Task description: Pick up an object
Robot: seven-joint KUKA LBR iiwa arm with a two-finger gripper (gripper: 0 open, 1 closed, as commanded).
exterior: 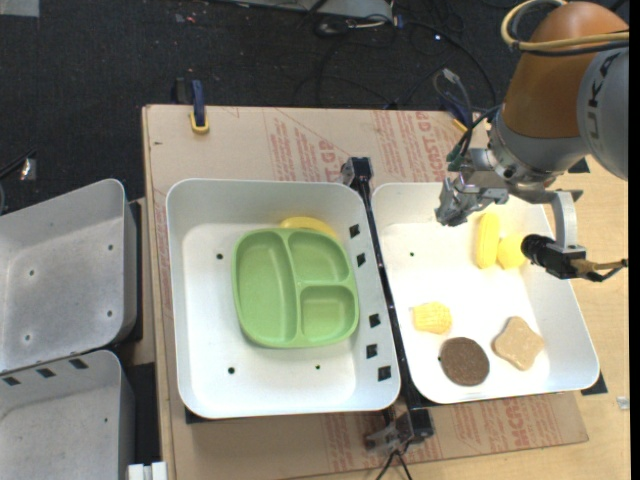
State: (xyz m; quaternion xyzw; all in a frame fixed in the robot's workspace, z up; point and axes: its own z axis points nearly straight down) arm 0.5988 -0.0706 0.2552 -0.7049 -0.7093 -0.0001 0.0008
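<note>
**A:** Which object should it go for?

**B:** I'd pick the long yellow banana-shaped toy (487,240). It lies in the right shallow white bin (450,268), toward the far wall and just beside the claw (458,208). A smaller yellow lump (511,252) sits close against it.

**A:** How should it make the grab?

**B:** Slide sideways until it is centred over the toy. Turn so the claw closes across the narrow width, then descend straight. It should stay off the bin wall and avoid nudging the lump. The round brown disc (465,361) and the tan toast-shaped piece (518,344) lie near the front, well apart, so they shouldn't interfere.

**A:** Is the claw apart or together?

**B:** I cannot tell; it is dark and seen from above. Nothing visible is in it.

**A:** And the arm's pose?

**B:** The grey arm with its orange band (565,63) reaches in from the right. Its wrist is bent down, so the claw points into the bin's far left corner. It appears to hover above the floor there.
</note>
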